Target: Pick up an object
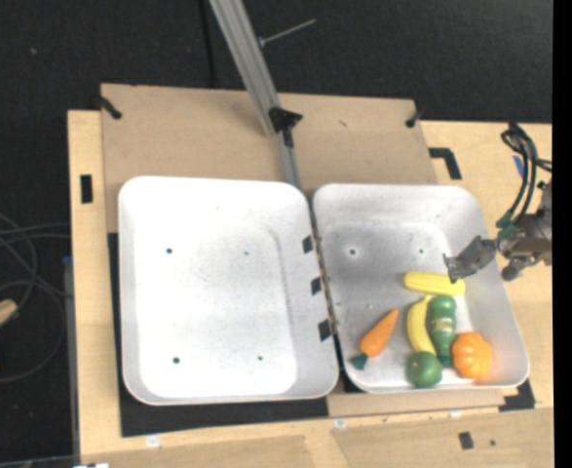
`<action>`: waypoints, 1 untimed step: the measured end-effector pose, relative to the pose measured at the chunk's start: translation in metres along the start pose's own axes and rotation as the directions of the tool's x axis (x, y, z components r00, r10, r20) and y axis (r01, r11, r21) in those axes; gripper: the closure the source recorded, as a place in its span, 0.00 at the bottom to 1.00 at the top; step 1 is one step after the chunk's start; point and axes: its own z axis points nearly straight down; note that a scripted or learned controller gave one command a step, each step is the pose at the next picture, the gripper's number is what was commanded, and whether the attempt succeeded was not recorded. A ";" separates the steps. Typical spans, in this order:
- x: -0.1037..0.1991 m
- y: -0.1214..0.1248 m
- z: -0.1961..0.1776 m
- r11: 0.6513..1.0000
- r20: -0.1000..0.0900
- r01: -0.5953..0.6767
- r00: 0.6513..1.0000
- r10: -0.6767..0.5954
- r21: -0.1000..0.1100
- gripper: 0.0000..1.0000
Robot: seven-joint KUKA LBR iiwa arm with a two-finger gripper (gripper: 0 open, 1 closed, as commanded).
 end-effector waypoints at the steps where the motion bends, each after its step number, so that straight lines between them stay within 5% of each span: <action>1: 0.046 0.032 0.186 1.000 -0.002 0.001 1.000 -0.001 0.008 0.00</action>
